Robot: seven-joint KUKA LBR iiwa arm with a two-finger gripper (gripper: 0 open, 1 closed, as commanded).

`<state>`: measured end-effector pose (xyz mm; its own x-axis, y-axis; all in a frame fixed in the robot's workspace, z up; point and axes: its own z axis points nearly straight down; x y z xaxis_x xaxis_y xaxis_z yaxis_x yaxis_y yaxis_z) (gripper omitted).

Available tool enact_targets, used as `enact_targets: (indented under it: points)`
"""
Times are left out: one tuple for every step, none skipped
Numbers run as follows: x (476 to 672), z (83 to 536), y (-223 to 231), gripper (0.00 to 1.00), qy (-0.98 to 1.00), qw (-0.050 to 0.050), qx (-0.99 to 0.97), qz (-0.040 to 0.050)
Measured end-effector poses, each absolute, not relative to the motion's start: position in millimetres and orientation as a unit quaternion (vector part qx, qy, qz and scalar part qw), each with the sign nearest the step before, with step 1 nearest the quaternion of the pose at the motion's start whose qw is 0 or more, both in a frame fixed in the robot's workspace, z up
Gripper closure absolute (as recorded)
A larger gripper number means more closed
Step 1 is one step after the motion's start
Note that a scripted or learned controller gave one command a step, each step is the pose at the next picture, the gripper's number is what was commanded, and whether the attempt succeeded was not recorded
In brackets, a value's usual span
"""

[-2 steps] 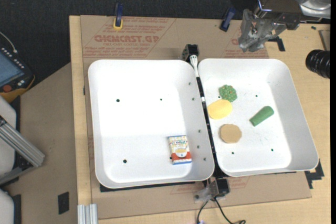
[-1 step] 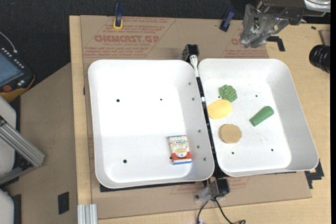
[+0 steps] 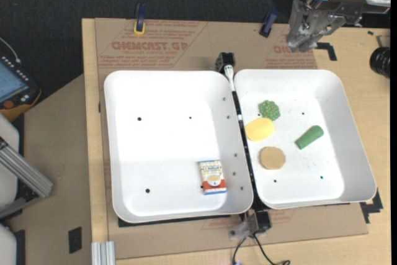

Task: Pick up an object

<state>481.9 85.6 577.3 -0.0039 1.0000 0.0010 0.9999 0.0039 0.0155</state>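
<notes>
My gripper point(image 3: 302, 40) hangs above the cardboard just past the far rim of the right bin point(image 3: 347, 102), with nothing between its fingers. In that bin lie a green broccoli-like piece point(image 3: 269, 110), a yellow lemon-shaped piece point(image 3: 259, 129), a round tan piece point(image 3: 272, 158) and a green cylinder point(image 3: 308, 137). A small printed box point(image 3: 212, 177) stands near the front right corner of the left bin point(image 3: 124, 133).
Both bins sit on a cardboard sheet point(image 3: 186, 40) held by a yellow and blue clamp point(image 3: 139, 20) and a blue clamp point(image 3: 268, 22) at the far edge. A black divider strip point(image 3: 239, 118) runs between the bins. A black round object point(image 3: 381, 62) sits at far right.
</notes>
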Motion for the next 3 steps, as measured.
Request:
enact_targets:
  points:
    - [477.4,375,84,1.0,0.706,-0.005,0.708,-0.0075]
    - [492.1,450,114,1.0,0.708,0.002,0.706,0.0038]
    - [478.7,509,163,1.0,0.71,0.001,0.705,0.0042]
